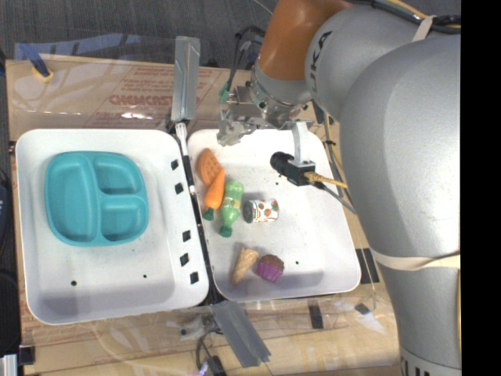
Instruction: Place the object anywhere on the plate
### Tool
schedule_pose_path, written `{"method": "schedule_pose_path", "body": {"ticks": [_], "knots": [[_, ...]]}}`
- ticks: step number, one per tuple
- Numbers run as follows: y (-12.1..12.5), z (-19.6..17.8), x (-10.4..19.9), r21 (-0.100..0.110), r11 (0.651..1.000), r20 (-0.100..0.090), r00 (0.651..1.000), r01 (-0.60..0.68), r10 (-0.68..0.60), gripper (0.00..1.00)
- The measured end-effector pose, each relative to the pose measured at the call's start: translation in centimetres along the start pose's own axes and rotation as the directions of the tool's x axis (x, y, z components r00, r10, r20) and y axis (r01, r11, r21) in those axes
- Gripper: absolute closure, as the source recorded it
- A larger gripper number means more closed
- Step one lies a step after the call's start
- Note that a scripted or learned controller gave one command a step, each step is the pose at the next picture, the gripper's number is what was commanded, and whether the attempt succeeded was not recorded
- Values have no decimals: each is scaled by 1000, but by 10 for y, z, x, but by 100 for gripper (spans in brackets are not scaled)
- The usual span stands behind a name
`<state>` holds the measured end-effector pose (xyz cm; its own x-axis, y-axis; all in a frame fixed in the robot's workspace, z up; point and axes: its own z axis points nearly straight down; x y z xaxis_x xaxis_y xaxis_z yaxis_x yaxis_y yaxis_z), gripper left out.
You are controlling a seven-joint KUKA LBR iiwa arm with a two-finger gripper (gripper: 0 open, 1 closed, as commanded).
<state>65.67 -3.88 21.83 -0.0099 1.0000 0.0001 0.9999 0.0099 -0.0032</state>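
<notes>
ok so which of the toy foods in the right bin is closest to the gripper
The bread piece, at the top of the cluster, just below the gripper. The carrot, green bottle, can, cone and cupcake lie farther down.

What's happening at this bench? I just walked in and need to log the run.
A grey KUKA arm reaches in from the right, its gripper hanging over the far edge of the right bin. Toy food lies in that bin: a carrot, a green bottle, a small can, an ice-cream cone and a purple cupcake. The teal divided plate sits in the left bin with nothing on it, so the placing is not yet done.
</notes>
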Motion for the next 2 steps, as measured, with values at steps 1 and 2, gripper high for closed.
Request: {"method": "schedule_pose_path", "body": {"ticks": [1,2], "knots": [[-75,29,63,4,1000,-1,1000,2,-2,100],[-21,14,-2,-2,1000,2,1000,-7,7,100]]}}
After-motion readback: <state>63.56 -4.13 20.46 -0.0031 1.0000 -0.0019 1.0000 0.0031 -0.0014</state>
